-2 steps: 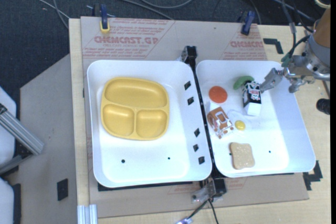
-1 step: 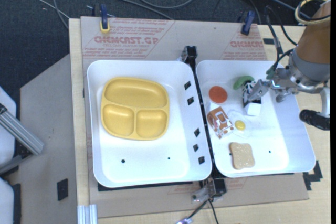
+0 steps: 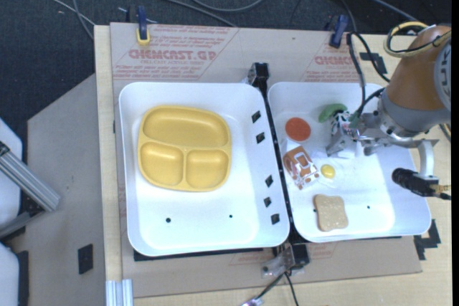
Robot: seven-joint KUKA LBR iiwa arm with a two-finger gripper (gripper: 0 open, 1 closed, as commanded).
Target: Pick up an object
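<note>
- My claw (image 3: 343,134) hangs in the right bin (image 3: 401,226), just beside the green item (image 3: 331,112).
- The claw's state: I cannot tell.
- The wrapped snack (image 3: 300,165) is too blurred to identify.

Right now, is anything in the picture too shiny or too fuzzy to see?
In the camera view, the right shallow white bin is washed out by bright light, so its floor looks nearly flat white; the gripper above it is small and blurry; the yellow three-section plastic plate in the left white bin is evenly lit and clear.
</note>
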